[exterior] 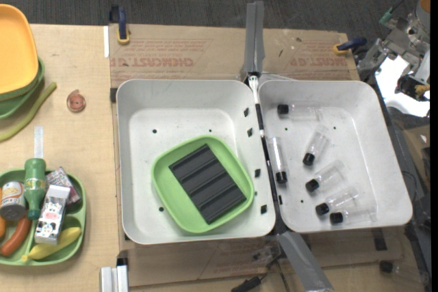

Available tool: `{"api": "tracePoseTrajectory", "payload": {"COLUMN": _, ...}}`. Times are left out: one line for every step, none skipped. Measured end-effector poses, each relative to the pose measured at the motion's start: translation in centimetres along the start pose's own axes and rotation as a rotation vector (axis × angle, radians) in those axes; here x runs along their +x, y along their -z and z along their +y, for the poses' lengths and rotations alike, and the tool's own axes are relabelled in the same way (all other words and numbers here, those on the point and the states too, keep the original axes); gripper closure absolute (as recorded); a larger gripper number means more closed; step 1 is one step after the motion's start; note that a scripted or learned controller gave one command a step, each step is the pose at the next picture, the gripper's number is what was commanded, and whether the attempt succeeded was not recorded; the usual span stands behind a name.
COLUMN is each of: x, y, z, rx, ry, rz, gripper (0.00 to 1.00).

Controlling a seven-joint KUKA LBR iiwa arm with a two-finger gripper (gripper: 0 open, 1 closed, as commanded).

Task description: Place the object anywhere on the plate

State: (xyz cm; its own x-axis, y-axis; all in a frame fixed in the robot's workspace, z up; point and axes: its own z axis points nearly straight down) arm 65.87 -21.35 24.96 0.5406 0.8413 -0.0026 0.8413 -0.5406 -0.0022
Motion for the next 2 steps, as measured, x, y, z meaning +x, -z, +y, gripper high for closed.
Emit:
{"api": "tracePoseTrajectory", "payload": {"x": 0.34, "y": 0.21, "z": -0.26, "rx": 0.000, "ry": 0.036, "rz": 0.000, "gripper": 0.00}}
{"api": "tracePoseTrajectory", "payload": {"x": 0.16, "y": 0.54, "z": -0.17, "rx": 0.000, "ry": -0.034, "rz": 0.001, "gripper": 0.00}}
